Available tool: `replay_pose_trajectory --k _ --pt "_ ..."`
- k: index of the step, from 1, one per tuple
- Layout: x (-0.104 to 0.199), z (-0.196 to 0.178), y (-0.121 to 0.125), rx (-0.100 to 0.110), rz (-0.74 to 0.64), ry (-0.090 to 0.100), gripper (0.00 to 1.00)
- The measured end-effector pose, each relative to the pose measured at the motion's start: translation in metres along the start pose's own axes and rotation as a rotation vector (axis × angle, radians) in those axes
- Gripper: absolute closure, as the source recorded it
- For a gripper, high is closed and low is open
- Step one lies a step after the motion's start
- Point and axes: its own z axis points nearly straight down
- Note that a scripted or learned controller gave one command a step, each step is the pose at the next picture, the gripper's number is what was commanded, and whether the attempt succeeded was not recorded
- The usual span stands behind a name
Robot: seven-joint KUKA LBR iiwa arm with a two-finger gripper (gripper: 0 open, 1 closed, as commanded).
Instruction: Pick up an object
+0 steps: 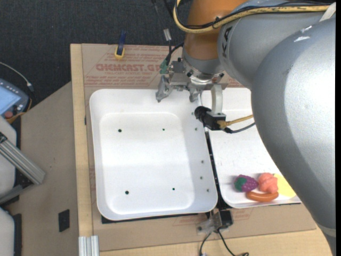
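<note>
white plastic everywhere, and we're looking down on two shallow bins side by side: the left bin (pixel 144 159) has a bare floor dotted with a few small dark holes, while the right bin (pixel 240 143) keeps the goods down in its near corner. there we spot a purple grape bunch (pixel 245 183), an orange-pink toy (pixel 268 182) touching it, a reddish sausage (pixel 262 196) just in front, and a yellow piece (pixel 287 188) tucked under the arm's edge. the gripper (pixel 176 90) hangs at the far rim of the left bin, well apart from that cluster, its two fingers (pixel 162 92) spread apart with nothing between them. we read it as not yet committed to a pick: the arm (pixel 287 79) sweeps in from the right, over the right bin, so it must swing back toward the near corner.
</note>
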Motion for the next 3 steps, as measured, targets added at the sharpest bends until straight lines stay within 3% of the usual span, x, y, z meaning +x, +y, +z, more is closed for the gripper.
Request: replay_pose_trajectory --k 1,2,3 --pt "0.056 -0.177 -0.043 -0.006 -0.003 0.005 0.00" --pt "0.123 -0.329 -0.136 -0.007 -0.009 0.011 0.00" --pt "0.119 -0.329 -0.131 0.005 0.002 0.000 1.00"
